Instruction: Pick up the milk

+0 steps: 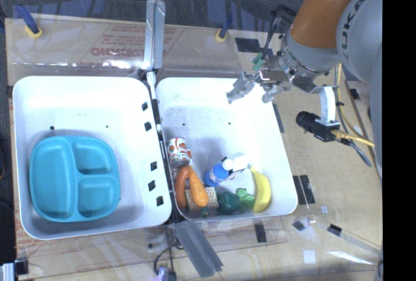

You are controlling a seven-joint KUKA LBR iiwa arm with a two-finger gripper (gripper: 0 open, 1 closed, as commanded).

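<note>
Milk low in right bin beside banana, gripper – fingers apart, holding nothing – near far rim

- The two white bins look like smooth moulded plastic with a soft, half-matt sheen.
- The blue divided tray is smooth plastic, evenly matt.
- The banana, the carrot and the green vegetable look like glossy toy plastic.
- The milk has a smooth blue and white surface with a slight shine.
- The small can carries a printed label, lightly glossy.
- The bench looks like pale wood or board under a clear, reflective film.
- The arm's orange band is smooth and glossy; its grey shell is satin.
- The gripper looks like bare, dull metal.
</note>
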